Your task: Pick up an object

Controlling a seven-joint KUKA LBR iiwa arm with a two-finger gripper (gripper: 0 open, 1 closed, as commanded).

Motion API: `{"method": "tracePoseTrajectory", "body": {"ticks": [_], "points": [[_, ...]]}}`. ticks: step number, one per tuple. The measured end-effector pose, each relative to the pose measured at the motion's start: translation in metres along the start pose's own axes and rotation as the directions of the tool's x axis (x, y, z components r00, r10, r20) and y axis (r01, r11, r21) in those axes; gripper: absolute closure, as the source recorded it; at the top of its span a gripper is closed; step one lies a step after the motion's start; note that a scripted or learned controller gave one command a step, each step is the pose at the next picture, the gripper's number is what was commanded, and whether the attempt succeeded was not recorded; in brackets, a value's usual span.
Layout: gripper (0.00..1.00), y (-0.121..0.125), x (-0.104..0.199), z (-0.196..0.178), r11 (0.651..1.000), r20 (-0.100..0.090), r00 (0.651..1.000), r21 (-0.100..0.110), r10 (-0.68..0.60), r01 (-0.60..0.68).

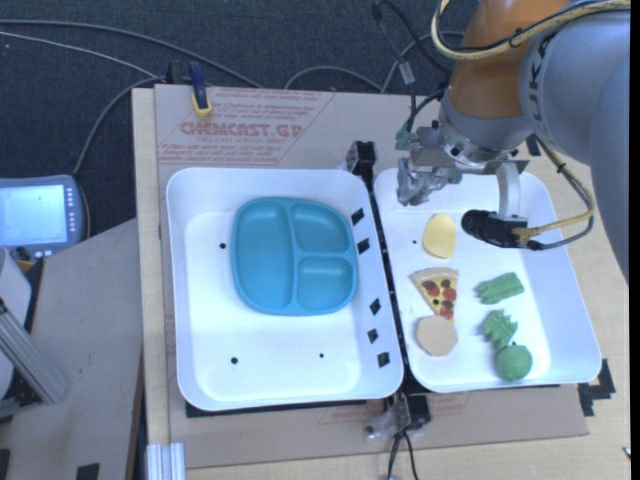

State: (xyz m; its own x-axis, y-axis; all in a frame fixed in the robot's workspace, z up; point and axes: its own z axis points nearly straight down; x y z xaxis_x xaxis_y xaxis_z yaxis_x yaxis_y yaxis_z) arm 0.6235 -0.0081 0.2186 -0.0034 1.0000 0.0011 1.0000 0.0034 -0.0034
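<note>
Seen from the fixed overhead camera, the grey arm [590, 78] with its orange band reaches in from the right and holds its end effector [418, 190] low over the upper left part of the right-hand shallow white bin [570, 298], close to the divider between the two bins. Just beside it, slightly lower and to the right, lies a pale yellow rounded toy food piece [439, 235], apart from the end effector and resting on the bin floor. Further down the same bin sit a toy pizza slice with red dots [438, 291], a tan round cookie-like disc [436, 336] just below it, a light green ridged piece [499, 288], a dark green leafy piece [497, 325] and a green ball-shaped piece [514, 361]. Whether the end effector is spread or pressed together cannot be told from this angle; nothing is visibly pinched by it. A black cylindrical fitting with a yellow cable [495, 227] hangs beside the wrist and covers part of the bin behind it. The left-hand white bin [200, 358] carries a blue three-compartment plastic tray [294, 256]. Both bins rest on a cardboard-covered tabletop [250, 118], whose red lettering is partly legible at best.
</note>
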Motion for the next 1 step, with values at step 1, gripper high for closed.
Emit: {"method": "tracePoseTrajectory", "body": {"ticks": [1], "points": [[1.0, -0.0033, 0.0542, -0.0131, 1.0, 0.0, 1.0, -0.005, -0.001, 0.001]]}}
